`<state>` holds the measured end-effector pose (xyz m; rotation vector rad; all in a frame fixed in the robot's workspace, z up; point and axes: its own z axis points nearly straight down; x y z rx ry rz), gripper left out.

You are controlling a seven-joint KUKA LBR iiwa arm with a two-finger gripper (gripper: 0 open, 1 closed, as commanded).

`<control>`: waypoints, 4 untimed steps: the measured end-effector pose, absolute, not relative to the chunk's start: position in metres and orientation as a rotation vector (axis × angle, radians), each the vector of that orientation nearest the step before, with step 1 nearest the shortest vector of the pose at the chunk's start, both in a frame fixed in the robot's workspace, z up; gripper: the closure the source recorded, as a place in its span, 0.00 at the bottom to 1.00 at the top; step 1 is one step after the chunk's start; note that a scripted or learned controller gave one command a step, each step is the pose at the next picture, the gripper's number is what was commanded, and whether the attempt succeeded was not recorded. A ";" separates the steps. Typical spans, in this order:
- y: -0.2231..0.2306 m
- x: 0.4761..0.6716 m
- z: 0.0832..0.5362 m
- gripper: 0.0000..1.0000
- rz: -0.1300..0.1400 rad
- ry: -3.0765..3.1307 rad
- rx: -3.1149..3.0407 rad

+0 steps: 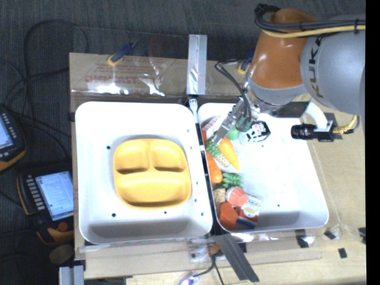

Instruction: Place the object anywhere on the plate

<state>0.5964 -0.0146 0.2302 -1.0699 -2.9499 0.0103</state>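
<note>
One gripper [227, 125] hovers over toy food [228, 154]; yellow plate [152, 172] left

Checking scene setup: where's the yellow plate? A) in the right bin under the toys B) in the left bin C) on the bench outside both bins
B, the yellow plate lies in the left bin, while the pile of toys sits along the left wall of the right bin.
</note>
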 end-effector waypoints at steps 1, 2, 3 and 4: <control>0.043 0.508 0.277 1.00 0.001 -2.973 -1.014; 0.082 0.541 0.224 1.00 0.003 -2.973 -1.012; 0.143 0.501 0.310 1.00 0.001 -2.983 -0.990; 0.142 0.501 0.310 0.00 0.001 -2.983 -0.991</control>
